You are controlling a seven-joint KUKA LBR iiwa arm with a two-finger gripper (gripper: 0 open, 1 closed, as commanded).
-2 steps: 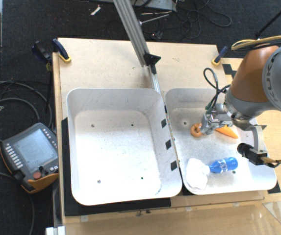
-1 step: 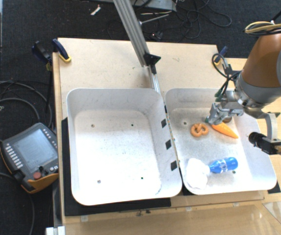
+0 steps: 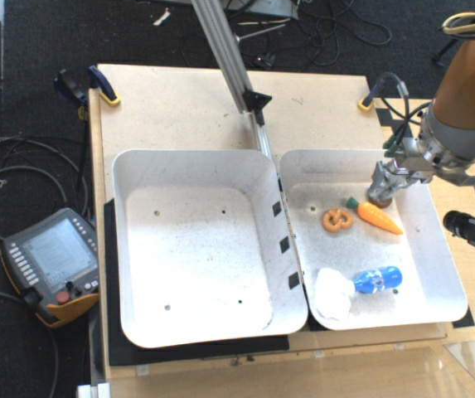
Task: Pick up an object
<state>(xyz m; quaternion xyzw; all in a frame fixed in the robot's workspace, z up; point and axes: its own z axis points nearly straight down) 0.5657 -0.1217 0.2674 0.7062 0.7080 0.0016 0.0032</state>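
Observation:
The right bin holds an orange carrot with a green stem end, a small brown pretzel, a blue bottle lying on its side and a white crumpled piece beside it. My gripper hangs over the bin's upper right part, its tip just above the carrot's stem end. From this angle the fingers blend into one dark grey block, and nothing shows between them.
The left bin lies beside the right one. A slanted metal rail runs from the top down to the gap between the bins. Yellow clamps sit at the bench's far corners. A teach pendant lies left of the bench.

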